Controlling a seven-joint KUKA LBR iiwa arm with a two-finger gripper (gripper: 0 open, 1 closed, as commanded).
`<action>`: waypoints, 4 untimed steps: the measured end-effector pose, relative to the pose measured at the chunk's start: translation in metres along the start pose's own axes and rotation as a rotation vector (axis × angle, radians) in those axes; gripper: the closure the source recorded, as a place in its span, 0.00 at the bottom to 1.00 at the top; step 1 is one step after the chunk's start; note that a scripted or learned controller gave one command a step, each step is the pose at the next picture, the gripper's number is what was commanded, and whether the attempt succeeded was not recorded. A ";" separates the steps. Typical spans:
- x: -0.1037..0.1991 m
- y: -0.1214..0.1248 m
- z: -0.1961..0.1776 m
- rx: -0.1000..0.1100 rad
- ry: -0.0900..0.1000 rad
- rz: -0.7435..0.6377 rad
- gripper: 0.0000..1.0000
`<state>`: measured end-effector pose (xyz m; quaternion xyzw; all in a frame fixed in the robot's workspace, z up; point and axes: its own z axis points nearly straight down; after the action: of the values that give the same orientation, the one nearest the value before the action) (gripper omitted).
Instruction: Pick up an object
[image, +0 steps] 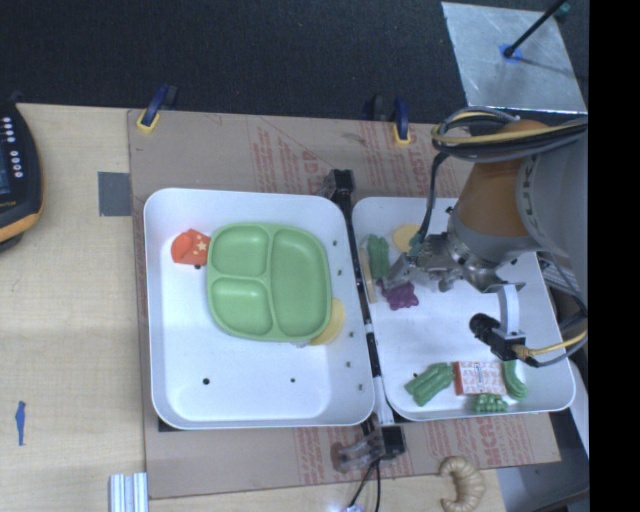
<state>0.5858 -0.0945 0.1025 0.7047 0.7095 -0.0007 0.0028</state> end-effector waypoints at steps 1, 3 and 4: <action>-0.016 0.069 0.009 0.009 0.009 -0.002 0.00; -0.047 -0.025 -0.013 0.004 0.004 0.006 0.00; -0.020 -0.052 0.011 0.009 0.006 0.004 0.00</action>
<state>0.5342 -0.1148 0.0910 0.7062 0.7080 -0.0019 -0.0026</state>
